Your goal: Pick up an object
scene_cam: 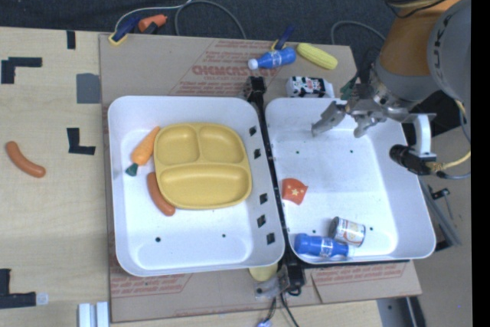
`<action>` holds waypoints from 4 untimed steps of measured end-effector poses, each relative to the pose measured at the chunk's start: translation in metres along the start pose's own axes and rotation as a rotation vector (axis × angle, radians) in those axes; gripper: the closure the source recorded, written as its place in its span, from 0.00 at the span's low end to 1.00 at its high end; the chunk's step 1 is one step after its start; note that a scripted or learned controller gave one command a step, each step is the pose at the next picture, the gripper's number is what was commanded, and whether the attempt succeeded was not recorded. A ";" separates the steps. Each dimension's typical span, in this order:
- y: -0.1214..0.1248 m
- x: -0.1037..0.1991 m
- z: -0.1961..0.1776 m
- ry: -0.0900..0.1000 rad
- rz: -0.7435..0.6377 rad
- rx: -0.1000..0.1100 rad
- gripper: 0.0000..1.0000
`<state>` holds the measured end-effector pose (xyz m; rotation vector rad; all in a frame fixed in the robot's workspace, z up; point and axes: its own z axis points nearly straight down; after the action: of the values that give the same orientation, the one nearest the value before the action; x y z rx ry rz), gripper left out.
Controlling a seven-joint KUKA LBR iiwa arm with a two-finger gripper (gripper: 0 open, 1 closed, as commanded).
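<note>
My gripper (341, 125) hangs over the far part of the right bin (383, 165), its two grey fingers spread open with nothing between them. Well in front of it, on the bin floor, lie a small red piece (294, 191), a small can (349, 230) and a blue bottle (320, 246). The left bin (126, 165) holds a yellow divided plate (202, 165), an orange carrot (143, 148) and a sausage (160, 195) beside the plate.
Behind the bins on the cardboard lie a blue bottle (274, 59), a yellow banana-like toy (316, 55) and a small black-and-white item (307, 86). A sausage (24, 159) lies on the bench at far left. Cables run across the back.
</note>
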<state>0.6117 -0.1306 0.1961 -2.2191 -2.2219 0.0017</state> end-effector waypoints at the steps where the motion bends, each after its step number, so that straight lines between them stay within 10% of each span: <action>1: -0.059 -0.034 0.096 0.001 0.006 0.011 0.00; 2: -0.126 -0.010 0.110 -0.004 0.001 -0.009 0.00; 3: -0.128 -0.091 0.033 -0.006 0.006 -0.007 0.00; 4: -0.128 -0.016 0.114 -0.002 -0.001 -0.003 0.00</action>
<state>0.4838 -0.1471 0.0823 -2.2204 -2.2258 0.0012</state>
